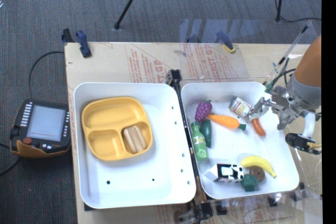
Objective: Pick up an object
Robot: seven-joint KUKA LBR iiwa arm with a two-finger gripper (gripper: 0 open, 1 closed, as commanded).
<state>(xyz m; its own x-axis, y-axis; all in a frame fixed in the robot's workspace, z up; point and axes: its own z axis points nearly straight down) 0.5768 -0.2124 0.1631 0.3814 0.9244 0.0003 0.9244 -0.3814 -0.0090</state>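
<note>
1. While the arm reaches in from the right, its gripper (261,108) hangs low over the right bin (292,161), near the bin's far right part; whether it grasps anything I cannot tell, the view there being too cluttered.
2. Just beside the gripper lie a small orange piece (258,127), possibly a sausage, and a small can (240,107) on its side.
3. Further left are a toy carrot (224,121), purple grapes (203,110), a dark green vegetable (206,134) and a green bottle (198,142) against the bin's left wall.
4. Toward the near edge sit a banana (260,163), a brown disc (256,172), a broccoli piece (249,182) and a black-and-white carton (229,172).
5. Across the divide, the left bin (131,186) holds a yellow divided plate (116,127) with a hot dog bun (135,138) in one compartment.
6. Judging by this, nothing is lifted yet: every object rests on a bin floor, so the grasp and the raise appear to remain.
</note>
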